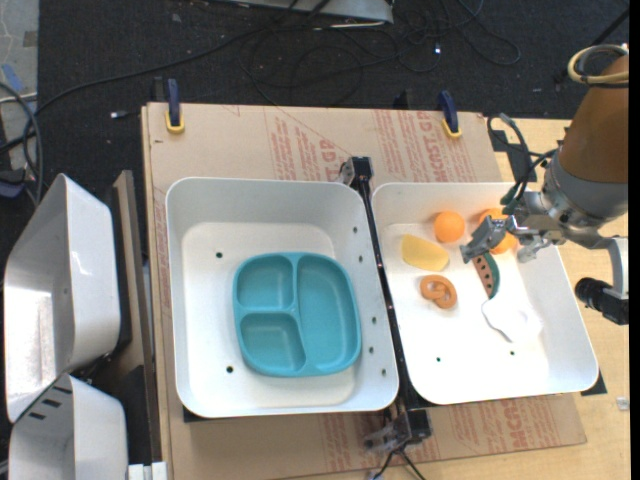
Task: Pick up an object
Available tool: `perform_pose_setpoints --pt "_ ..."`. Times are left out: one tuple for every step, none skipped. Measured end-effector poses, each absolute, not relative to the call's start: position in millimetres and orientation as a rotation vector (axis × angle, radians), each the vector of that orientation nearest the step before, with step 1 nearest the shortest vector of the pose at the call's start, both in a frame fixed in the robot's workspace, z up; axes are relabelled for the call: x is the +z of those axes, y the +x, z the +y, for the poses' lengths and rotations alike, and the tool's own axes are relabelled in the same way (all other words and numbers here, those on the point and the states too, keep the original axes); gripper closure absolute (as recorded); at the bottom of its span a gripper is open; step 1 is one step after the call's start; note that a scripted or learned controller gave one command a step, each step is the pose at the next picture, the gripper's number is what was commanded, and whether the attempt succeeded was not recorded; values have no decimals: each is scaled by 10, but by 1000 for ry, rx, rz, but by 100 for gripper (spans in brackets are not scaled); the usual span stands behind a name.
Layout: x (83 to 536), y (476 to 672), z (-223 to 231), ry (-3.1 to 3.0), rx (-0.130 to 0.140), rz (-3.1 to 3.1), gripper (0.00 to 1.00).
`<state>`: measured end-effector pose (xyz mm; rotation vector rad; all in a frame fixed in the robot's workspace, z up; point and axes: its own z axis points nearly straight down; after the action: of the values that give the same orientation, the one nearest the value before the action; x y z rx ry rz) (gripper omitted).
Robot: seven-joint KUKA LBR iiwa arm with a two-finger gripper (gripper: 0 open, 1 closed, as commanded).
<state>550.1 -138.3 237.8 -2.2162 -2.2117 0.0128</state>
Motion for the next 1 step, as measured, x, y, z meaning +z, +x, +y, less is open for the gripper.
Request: perform_pose_setpoints --pt "2446 5526 -1378 -2220 1 -2222 0"
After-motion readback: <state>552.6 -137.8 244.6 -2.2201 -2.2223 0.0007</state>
